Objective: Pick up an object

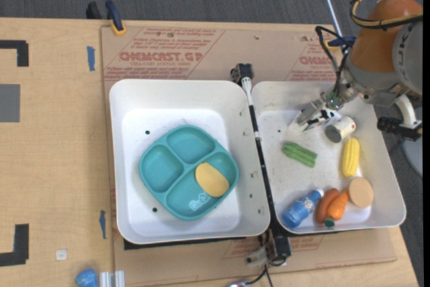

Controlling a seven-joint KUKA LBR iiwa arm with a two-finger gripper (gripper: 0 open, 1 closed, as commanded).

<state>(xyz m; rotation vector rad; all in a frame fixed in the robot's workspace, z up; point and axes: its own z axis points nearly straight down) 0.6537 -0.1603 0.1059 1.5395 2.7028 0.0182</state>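
Note:
My gripper (pixel 306 121) hangs over the upper middle of the right bin (pixel 285 97), fingers pointing down-left and slightly apart, with nothing between them. A small white and grey cylinder (pixel 340 128) lies just right of the fingers. A green pod (pixel 299 154) lies below the gripper, apart from it. Yellow corn (pixel 350 156) rests further right. Along the bin's front lie a blue bottle (pixel 301 209), an orange carrot (pixel 338 205) and a tan round piece (pixel 361 192).
The left bin (pixel 127 117) holds a teal divided plate (pixel 168 168) with a yellow oval piece (pixel 212 179) in its right compartment. A black clamp (pixel 241 72) sits at the top of the wall between the bins. The arm's orange band (pixel 384 30) is at the upper right.

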